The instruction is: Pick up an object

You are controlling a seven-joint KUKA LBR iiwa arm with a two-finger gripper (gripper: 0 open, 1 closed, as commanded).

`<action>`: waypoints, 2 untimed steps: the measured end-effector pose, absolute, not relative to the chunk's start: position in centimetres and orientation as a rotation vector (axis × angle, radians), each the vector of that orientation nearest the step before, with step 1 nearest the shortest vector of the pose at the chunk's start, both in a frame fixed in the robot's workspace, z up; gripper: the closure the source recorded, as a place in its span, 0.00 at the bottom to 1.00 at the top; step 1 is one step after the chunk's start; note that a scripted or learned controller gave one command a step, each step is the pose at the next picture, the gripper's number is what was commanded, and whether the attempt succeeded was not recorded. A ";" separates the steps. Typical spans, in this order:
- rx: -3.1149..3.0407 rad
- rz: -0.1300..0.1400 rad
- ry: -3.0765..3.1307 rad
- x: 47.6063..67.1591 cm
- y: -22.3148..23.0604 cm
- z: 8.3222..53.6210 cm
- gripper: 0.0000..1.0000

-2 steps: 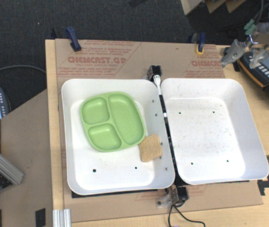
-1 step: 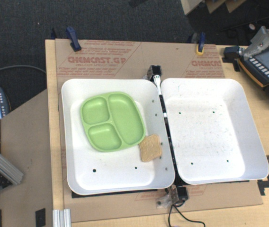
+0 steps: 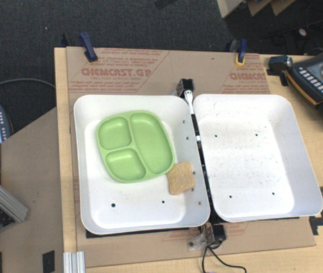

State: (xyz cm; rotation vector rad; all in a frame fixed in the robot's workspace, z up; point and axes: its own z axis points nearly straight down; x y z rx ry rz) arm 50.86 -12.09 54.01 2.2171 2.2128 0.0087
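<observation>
Lay in left bin (image 3: 93, 209): green tray (image 3: 134, 147), tan sponge (image 3: 180, 178) touching its lower right edge. Sponge judged easier: approach straight down, clear of bin wall. Jaws' state impossible to tell.

Looking down on my bench: two white bins side by side on a brown board (image 3: 121, 70); left bin (image 3: 93, 209) holds a green divided plate (image 3: 134, 147), three compartments, lying flat; a tan sponge-like square (image 3: 180, 178) sits just beside the plate's lower-right edge, touching or nearly so, close to the bin's right wall; right bin (image 3: 252, 152) shows small dark specks on its floor; blue clamp (image 3: 87, 46) at the board's top-left edge, another clamp (image 3: 240, 52) top right.
</observation>
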 end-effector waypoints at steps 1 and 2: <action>2.215 0.005 2.216 51.2 -12.0 54.7 1.00; 2.227 -0.012 2.233 47.8 -7.9 43.1 1.00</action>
